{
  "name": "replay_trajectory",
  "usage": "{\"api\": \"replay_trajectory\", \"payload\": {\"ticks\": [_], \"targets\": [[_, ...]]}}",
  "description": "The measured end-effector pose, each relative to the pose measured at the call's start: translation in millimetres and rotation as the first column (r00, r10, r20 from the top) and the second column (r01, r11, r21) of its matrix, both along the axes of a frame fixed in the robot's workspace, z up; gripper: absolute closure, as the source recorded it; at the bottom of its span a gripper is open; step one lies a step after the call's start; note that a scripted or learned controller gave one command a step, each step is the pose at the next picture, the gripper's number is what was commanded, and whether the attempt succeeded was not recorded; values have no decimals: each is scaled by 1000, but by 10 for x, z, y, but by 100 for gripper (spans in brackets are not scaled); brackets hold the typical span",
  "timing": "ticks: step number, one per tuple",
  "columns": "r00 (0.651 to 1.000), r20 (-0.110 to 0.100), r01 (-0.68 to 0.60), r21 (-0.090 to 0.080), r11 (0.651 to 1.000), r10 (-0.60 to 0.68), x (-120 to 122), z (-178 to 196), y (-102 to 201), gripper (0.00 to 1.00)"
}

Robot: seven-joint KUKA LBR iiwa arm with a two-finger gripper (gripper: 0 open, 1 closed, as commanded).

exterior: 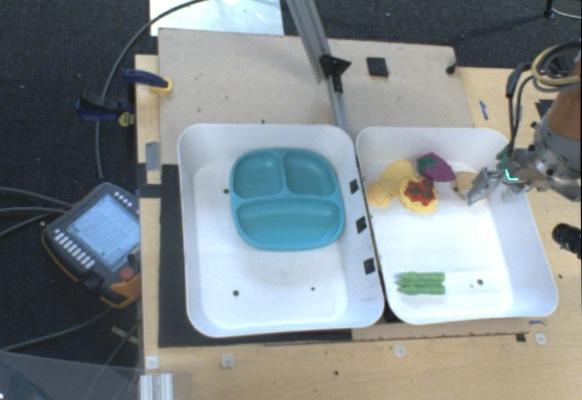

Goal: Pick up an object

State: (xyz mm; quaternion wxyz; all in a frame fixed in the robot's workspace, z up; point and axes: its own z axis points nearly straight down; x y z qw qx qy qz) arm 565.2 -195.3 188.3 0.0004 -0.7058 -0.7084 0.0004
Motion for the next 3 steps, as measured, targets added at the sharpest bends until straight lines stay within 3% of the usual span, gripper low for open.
{"api": "replay_trajectory", "payload": {"ticks": [1, 3], "targets": [[1000, 3, 0, -1, 1000, 0, 8, 11, 0, 0], [1000, 5, 3, -2, 1000, -3, -9, -1021, -96, 0]]}}
